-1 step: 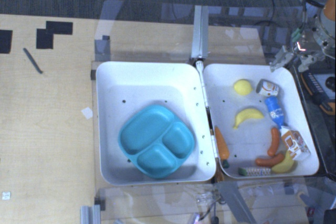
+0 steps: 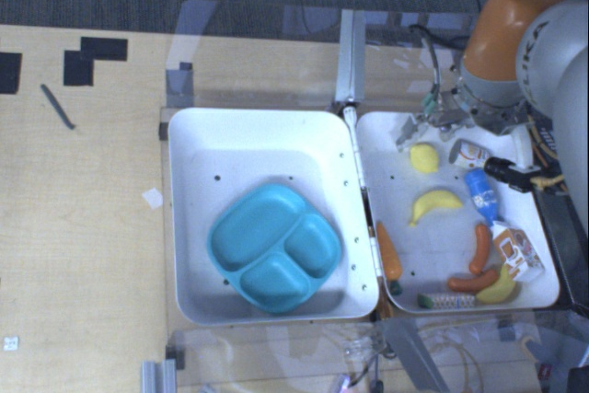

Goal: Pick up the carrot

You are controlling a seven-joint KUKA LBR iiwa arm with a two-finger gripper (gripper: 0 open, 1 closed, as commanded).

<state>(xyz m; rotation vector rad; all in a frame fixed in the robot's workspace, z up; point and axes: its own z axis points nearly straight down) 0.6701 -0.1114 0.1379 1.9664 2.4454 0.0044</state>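
The carrot (image 2: 389, 253) is a small orange piece lying lengthwise against the left wall of the right bin (image 2: 543, 285), near its front. My gripper (image 2: 433, 141) hangs over the far end of that bin, just above a yellow lemon (image 2: 424, 159). Its fingers are spread apart with nothing between them. The carrot is well clear of the gripper, toward the near left.
The right bin also holds a banana (image 2: 435, 203), a blue bottle (image 2: 479, 190), two sausages (image 2: 479, 248), a small carton (image 2: 515, 253) and another yellow fruit (image 2: 500, 289). A blue divided plate (image 2: 274, 246) lies in the left bin (image 2: 193, 152). A metal divider (image 2: 348, 60) runs between the bins.
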